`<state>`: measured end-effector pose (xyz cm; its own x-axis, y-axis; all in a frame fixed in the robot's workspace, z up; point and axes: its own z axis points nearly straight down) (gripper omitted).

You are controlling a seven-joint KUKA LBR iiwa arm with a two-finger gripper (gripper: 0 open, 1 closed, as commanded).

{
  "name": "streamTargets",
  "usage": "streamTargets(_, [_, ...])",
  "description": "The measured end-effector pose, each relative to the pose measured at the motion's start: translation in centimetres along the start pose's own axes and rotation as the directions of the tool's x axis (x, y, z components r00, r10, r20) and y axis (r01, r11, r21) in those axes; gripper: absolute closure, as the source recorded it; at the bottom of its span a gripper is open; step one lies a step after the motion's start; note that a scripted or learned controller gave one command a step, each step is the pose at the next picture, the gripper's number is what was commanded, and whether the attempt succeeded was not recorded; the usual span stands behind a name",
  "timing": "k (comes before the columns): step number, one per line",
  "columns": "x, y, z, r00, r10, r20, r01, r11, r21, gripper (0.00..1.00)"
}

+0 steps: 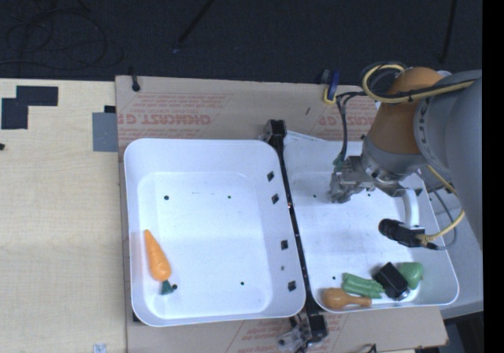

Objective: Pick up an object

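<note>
I'm hovering my gripper [340, 192] over the right bin [315, 265], upper-left part; can't tell its state. Nearest objs, a green veg [362, 286] w/ orange gourd [344, 299], are lying well toward the bin's front edge, long axes running left-right.

Left bin [142, 156] floor mostly open; carrot [157, 255] near left wall; right bin [450, 296] front corner crowded by toys [378, 284].

Fixed overhead camera, slanting down on two bins [134, 186].
</note>
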<state>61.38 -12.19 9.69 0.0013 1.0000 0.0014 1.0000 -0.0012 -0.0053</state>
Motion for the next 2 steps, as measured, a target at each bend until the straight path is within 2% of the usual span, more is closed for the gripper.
streamTargets(1, [9.0, 3.2, -9.7, 1.000, -0.011, -0.001, 0.011, 1.000, -0.014, 1.00])
streamTargets(2, [11.4, -0.2, -25.2, 1.000, -0.006, 0.000, 0.006, 1.000, -0.020, 1.00])
